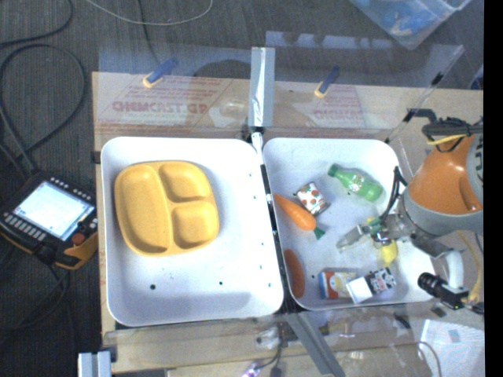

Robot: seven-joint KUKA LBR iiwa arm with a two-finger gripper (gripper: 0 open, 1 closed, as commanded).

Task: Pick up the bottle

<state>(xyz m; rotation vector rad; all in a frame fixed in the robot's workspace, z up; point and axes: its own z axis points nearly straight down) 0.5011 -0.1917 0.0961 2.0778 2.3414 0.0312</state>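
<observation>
So far nothing is lifted: the green bottle (355, 182) lies at the far side of the right bin (275, 171). Nearby, the end effector (355, 236) hangs nearer, fingers spread, empty.

Two white bins on a bench, arm over the right one

The left shallow white bin (126, 289) holds a yellow sectioned plastic plate (166, 206). In the right shallow white bin (346, 151), the grey two-finger gripper (351, 236) hovers at centre; a small green plastic bottle (355, 181) lies at its 12 o'clock, an orange toy carrot (296, 213) at 10 o'clock, a red-and-white carton (346, 283) at 6 o'clock.
</observation>
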